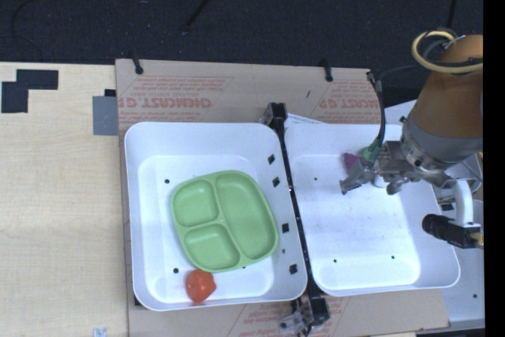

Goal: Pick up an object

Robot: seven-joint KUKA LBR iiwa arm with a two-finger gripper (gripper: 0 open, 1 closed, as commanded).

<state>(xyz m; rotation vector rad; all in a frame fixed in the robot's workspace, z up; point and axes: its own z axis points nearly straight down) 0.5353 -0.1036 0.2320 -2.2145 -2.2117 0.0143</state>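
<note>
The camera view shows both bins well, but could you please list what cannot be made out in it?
- Gripper, camera view: finger state unclear; too small and blurred.
- Purple and green item in the right bin: identity unclear, partly hidden by the gripper.
- Orange-red object below the green divided plate in the left bin: too small to identify.

The light is even and fairly bright on the bench, and it seems to come from above. The two white bins are the brightest parts, a little washed out, so their walls show few details. The green tray makes only a thin soft shadow on its lower edge. The floor at the top is very dark and grainy. The whole picture is slightly soft; the gripper looks blurred, and small parts there are difficult to read.
</note>
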